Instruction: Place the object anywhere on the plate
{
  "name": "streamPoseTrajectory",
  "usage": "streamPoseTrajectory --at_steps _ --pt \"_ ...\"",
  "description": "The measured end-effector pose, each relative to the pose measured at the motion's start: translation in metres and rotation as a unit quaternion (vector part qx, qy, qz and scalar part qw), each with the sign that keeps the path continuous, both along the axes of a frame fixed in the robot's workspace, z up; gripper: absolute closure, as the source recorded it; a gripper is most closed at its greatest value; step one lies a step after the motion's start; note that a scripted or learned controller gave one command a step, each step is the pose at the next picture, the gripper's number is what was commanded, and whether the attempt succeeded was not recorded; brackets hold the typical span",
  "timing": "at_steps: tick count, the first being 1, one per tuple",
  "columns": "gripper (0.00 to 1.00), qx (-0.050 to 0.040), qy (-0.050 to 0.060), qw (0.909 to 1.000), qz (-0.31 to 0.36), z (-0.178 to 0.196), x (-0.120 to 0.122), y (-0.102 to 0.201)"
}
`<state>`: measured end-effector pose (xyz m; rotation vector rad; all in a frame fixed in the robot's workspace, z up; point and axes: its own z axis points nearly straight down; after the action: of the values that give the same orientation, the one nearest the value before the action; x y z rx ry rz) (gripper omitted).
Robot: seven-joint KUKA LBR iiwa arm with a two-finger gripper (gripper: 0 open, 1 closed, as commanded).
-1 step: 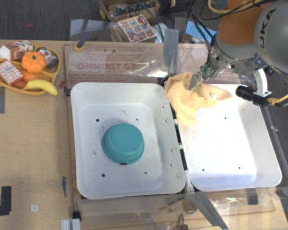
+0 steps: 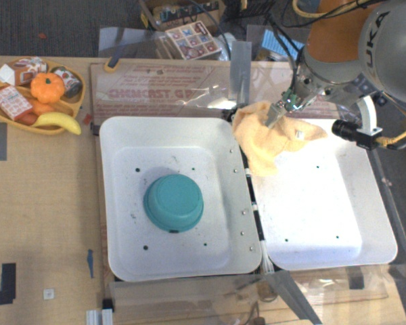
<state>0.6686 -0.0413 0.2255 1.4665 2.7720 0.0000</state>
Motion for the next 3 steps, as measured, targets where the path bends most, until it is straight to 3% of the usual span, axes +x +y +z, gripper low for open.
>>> streamPoseTrajectory --at_steps 1,2,3 --pt "1.00 0.0007 0.001 0.9799 0.199 0.005 -0.011 0.051" --pt "1.00 0.0005 0.001 0.9209 0.390 -0.004 -0.030 0.093" --pt "1.00 0.0000 0.001 0.8835 0.468 0.008 -0.052 0.141"
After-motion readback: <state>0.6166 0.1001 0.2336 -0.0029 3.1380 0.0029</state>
